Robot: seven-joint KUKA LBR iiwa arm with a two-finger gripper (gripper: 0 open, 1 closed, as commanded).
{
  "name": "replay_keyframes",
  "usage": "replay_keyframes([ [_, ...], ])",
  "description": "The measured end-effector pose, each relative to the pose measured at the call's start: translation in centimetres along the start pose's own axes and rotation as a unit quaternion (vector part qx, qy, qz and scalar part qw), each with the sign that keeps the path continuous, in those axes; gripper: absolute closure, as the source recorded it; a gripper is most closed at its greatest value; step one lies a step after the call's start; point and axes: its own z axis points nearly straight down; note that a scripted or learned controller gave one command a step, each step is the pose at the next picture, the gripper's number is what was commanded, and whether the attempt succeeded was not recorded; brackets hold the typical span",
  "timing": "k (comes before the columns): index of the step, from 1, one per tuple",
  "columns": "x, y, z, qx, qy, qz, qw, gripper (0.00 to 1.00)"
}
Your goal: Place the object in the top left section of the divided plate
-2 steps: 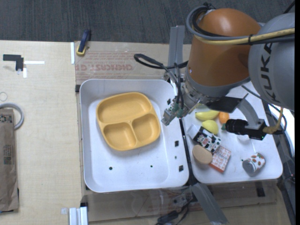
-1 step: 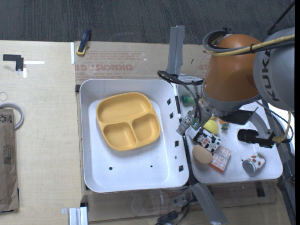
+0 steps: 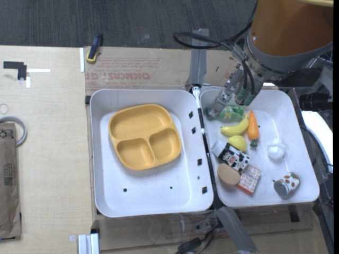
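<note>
A yellow divided plate (image 3: 144, 136) lies in the left bin (image 3: 106, 189), with one large section at the far side and two smaller ones nearer the front; nothing lies in any of them. My gripper (image 3: 237, 98) hangs over the far left corner of the right bin (image 3: 304, 157), open, its fingertips just above a green packet (image 3: 231, 112). Nothing is between the fingers. Just in front of the packet lie a banana (image 3: 235, 127), a lemon (image 3: 237, 142) and a carrot (image 3: 253, 125).
The right bin also holds a cow-patterned item (image 3: 233, 157), a brown round piece (image 3: 228, 175), a small printed box (image 3: 249, 180), a white lump (image 3: 275, 152) and a mug (image 3: 286, 184). A ridge (image 3: 202, 142) separates the bins. The arm's big body looms at the upper right.
</note>
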Motion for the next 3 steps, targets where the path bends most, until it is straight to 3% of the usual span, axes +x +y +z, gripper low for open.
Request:
replay_keyframes([
  [1, 4.8, 0.1, 15.4, 0.001, 0.001, -0.049, 0.9988, 1.0],
  [2, 7.9, 4.2, 31.3, 0.001, 0.002, -0.03, 0.9995, 1.0],
  [3, -5.7, 5.6, 21.2, 0.0, 0.0, 0.074, 0.9973, 1.0],
])
